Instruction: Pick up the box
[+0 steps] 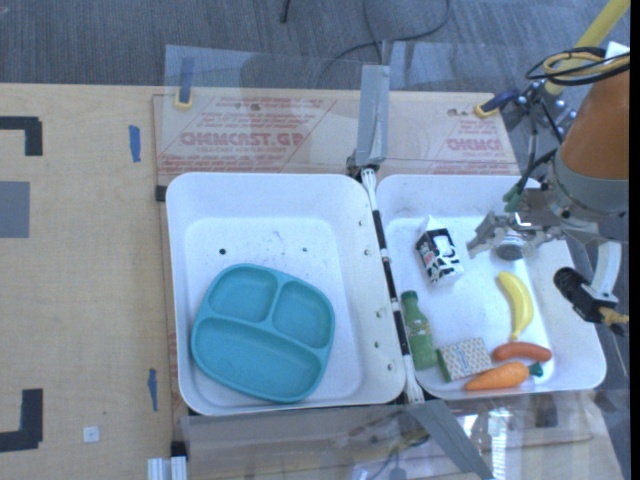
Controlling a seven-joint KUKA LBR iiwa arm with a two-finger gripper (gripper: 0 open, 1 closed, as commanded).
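Low in the right bin (585,368), an orange carrot (497,376) lies by a patterned sponge (465,358); up from them the black-and-white box (438,255) rests tilted on the bin floor. Just right of it, apart, hovers the claw (497,236), fingers spread and pinching nothing.

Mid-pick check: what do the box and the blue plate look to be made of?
The box: probably printed paperboard, a small carton with black-and-white print and folded edges, matte. The blue plate: likely moulded plastic, one even teal colour with smooth rounded compartments and a slight sheen.
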